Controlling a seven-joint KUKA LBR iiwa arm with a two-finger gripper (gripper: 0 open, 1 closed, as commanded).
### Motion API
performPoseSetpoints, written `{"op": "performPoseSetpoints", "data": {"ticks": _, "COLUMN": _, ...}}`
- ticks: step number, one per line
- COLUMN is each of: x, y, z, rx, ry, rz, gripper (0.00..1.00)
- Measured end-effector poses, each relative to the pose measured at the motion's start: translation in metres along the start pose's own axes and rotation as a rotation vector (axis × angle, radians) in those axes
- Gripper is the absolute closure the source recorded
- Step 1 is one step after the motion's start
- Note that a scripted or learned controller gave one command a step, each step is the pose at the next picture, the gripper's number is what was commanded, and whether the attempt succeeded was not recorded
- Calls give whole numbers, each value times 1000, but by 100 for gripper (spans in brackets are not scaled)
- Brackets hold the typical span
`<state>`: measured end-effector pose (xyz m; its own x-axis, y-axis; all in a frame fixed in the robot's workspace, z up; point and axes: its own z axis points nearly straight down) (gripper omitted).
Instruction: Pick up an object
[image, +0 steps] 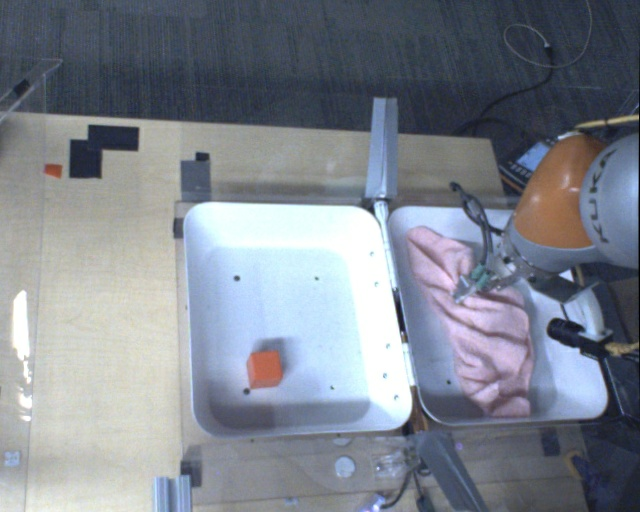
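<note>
2 shallow white bins are being shown side by side on the bench: the left bin and the right bin. 1 orange block is being seen lying on the left bin's floor, toward its near side. 1 pink cloth is being seen crumpled along the right bin. 1 arm is being seen reaching in from the right, and its gripper is being pressed down onto the cloth's upper part. The fingertips are being hidden among the pink folds, so their opening cannot be told, nor whether any cloth is being gripped. The arm is being cut off at the frame's right edge.
</note>
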<state>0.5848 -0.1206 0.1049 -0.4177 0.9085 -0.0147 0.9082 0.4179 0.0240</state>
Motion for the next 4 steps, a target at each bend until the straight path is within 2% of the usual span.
{"op": "performPoseSetpoints", "data": {"ticks": 1, "x": 0, "y": 0, "z": 0, "rx": 0, "ry": 0, "rz": 0, "gripper": 0}}
{"op": "performPoseSetpoints", "data": {"ticks": 2, "x": 5, "y": 17, "z": 15, "rx": 12, "ry": 8, "rz": -59, "gripper": 0}}
{"op": "performPoseSetpoints", "data": {"ticks": 3, "x": 4, "y": 21, "z": 1, "rx": 2, "ry": 1, "rz": -62, "gripper": 100}}
{"op": "performPoseSetpoints", "data": {"ticks": 4, "x": 4, "y": 21, "z": 1, "rx": 2, "ry": 1, "rz": -62, "gripper": 0}}
